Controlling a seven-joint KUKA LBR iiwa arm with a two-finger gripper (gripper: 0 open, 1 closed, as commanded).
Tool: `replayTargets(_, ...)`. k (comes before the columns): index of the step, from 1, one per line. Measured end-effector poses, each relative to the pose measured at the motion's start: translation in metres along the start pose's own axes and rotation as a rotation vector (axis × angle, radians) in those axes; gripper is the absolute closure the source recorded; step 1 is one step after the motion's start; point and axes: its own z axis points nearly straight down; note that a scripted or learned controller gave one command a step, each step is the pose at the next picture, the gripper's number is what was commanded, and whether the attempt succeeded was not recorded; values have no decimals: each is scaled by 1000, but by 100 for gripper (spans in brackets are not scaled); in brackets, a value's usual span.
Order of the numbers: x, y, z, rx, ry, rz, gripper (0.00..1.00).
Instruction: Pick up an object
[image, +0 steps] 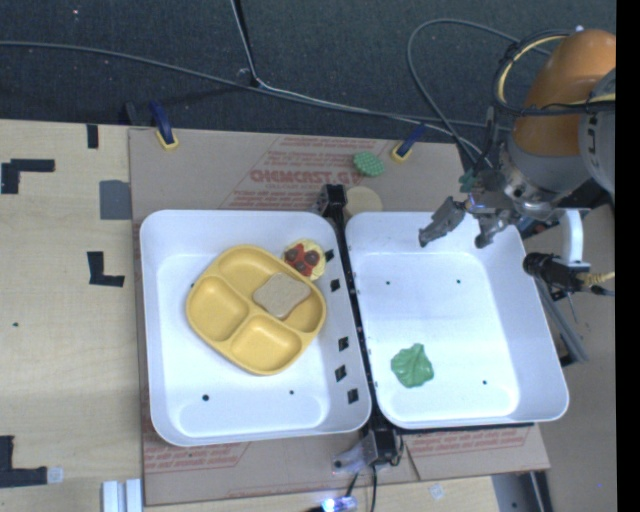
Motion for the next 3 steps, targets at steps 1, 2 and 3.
replayTargets(1, 0, 2, -7, -12, -2, -3, 0)
replayTargets(2, -4, 9, 41, -8, -2, -2, 0)
replayTargets(3, -11, 1, 93, -6, -2, -2, 0)
